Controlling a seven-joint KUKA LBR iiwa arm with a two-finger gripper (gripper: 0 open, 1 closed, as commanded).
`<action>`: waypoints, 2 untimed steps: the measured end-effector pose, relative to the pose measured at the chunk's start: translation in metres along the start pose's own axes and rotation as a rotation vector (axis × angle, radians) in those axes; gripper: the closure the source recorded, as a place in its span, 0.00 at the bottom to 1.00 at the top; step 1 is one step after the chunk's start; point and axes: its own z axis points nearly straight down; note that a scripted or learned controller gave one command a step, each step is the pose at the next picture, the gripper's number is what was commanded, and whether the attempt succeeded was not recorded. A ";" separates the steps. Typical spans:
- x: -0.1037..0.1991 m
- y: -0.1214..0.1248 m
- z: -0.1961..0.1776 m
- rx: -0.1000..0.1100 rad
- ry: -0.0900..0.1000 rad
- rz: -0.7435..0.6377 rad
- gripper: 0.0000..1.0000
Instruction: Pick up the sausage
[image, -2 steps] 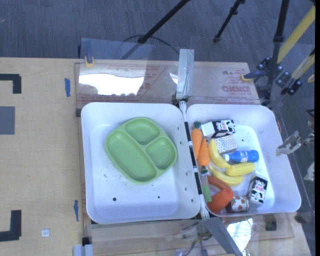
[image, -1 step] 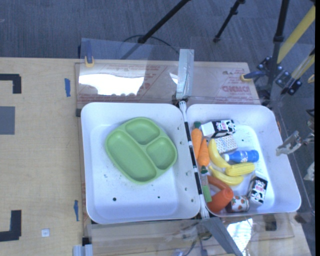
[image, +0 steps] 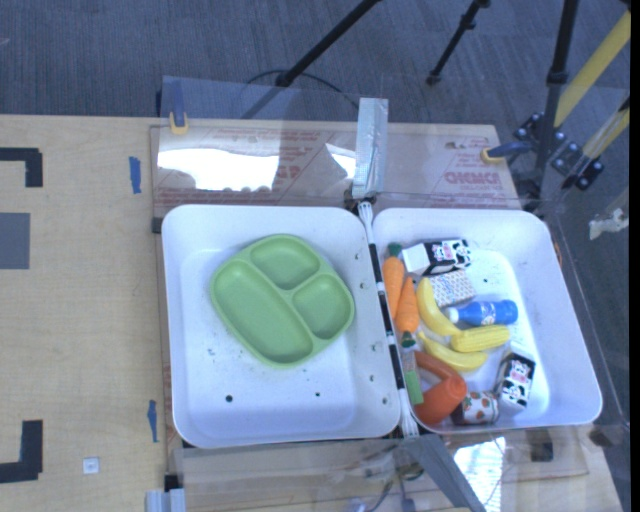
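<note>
The sausage (image: 436, 364) looks like a reddish-orange link lying at a slant in the front left part of the right bin (image: 560, 300). It rests among other toy food, just below a yellow banana (image: 452, 332) and above a fatter orange-red piece (image: 440, 398). Two orange carrots (image: 402, 292) lie along the bin's left wall, behind the sausage.
The right bin also holds a blue bottle (image: 484, 313), a speckled packet (image: 455, 289) and black-and-white cartons (image: 444, 254) (image: 517, 380). The left bin (image: 190, 250) bears a green divided plate (image: 283, 298). A clear panel stands behind both bins.
</note>
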 end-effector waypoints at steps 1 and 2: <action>0.026 0.024 0.070 -0.003 0.002 -0.114 0.00; 0.025 0.023 0.058 0.001 -0.003 -0.109 1.00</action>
